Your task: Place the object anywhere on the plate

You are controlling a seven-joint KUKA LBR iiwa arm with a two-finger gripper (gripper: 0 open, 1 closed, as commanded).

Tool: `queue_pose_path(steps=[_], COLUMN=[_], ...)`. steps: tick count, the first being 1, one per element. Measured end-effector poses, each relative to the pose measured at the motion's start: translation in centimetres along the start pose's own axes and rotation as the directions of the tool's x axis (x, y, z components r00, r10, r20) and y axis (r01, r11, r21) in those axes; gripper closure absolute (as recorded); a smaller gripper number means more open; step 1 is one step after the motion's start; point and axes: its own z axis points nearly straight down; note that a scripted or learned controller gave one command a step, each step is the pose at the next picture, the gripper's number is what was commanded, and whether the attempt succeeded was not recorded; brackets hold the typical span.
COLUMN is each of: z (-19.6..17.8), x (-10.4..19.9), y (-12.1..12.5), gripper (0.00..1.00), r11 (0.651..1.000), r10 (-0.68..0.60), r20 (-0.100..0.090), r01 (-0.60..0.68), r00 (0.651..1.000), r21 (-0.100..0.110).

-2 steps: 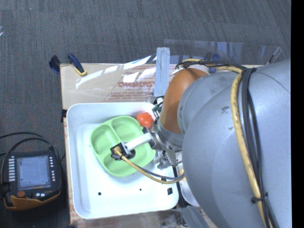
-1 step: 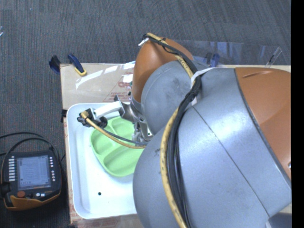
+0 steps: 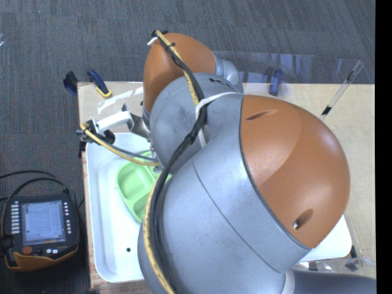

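A light green plate lies in the left white bin, with only its left part showing past the arm. The big grey and orange arm reaches over both bins and covers most of them. Its wrist end, with yellow cables, hangs above the bin's far left corner. The gripper's fingers are hidden under the arm, and I see no loose object on the plate's visible part.
A teach pendant rests on the floor to the left of the bench. Blue and yellow clamps sit at the bench's far left corner, another blue clamp at the far edge. A thin rod lies far right.
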Motion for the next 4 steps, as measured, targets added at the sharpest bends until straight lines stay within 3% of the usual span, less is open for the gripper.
queue_pose_path(steps=[1, 2, 3, 4], z=[-16.2, -24.2, -5.0, -2.9], x=[0.2, 1.5, -0.2, 1.9], y=[-2.5, -2.4, -2.5, -1.2], gripper=[1.00, 1.00, 1.00, 1.00], r11=[0.992, 0.988, 1.000, 1.000], r10=[-0.129, -0.154, 0.000, -0.012], r20=[-0.002, -0.002, 0.004, 0.002], r01=[0.129, 0.154, 0.000, 0.012], r00=[0.992, 0.988, 1.000, 1.000], r21=[0.000, -0.001, -0.001, -0.002])
